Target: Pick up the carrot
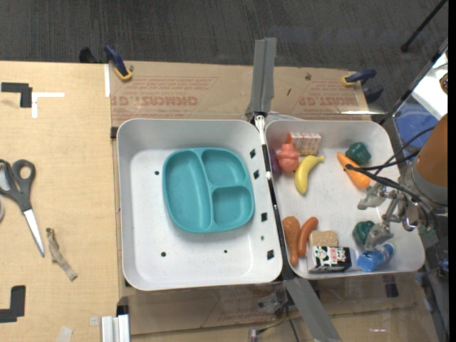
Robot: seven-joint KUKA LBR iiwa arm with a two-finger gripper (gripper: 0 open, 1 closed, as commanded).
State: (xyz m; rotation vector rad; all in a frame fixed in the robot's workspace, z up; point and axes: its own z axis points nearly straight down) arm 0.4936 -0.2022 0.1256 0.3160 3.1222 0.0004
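Note:
The carrot (354, 171) is a short orange piece lying at a slant in the right bin (335, 194), near its right wall and just below a dark green toy (358, 152). My gripper (374, 217) hangs over the right bin's lower right part, a little below and to the right of the carrot and apart from it. Its metal fingers (368, 200) stand spread open with nothing held between them. A second small green toy (364, 230) lies under the gripper's lower finger.
The right bin also holds a banana (304, 172), a pink toy (287, 157), a wafer block (306, 142), two sausages (291, 238), a bread slice (324, 239), a black-and-white carton (330, 258) and a blue item (373, 259). A teal divided plate (209, 189) lies in the left bin. Scissors (23, 194) lie on the bench at left.

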